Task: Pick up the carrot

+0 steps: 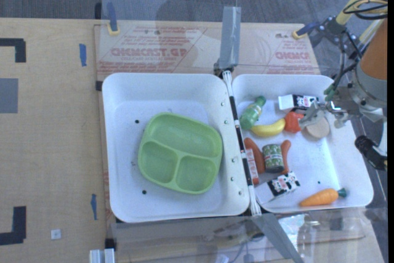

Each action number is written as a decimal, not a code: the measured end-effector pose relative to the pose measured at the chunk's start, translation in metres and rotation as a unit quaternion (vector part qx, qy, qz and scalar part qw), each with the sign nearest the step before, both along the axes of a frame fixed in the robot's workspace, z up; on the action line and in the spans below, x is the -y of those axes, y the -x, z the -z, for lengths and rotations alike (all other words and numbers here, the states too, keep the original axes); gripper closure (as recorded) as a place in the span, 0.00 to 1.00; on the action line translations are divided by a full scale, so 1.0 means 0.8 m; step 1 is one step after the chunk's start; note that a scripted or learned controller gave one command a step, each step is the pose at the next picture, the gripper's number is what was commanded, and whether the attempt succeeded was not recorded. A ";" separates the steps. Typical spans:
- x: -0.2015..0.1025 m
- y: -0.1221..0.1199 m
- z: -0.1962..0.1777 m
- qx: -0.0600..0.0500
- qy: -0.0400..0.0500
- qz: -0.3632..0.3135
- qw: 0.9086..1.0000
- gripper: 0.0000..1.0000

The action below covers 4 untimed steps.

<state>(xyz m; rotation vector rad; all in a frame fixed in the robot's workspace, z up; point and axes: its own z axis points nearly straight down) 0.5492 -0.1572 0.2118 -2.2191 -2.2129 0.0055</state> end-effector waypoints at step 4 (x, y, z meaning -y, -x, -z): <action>0.083 0.084 0.147 0.006 -0.001 -0.264 0.965 1.00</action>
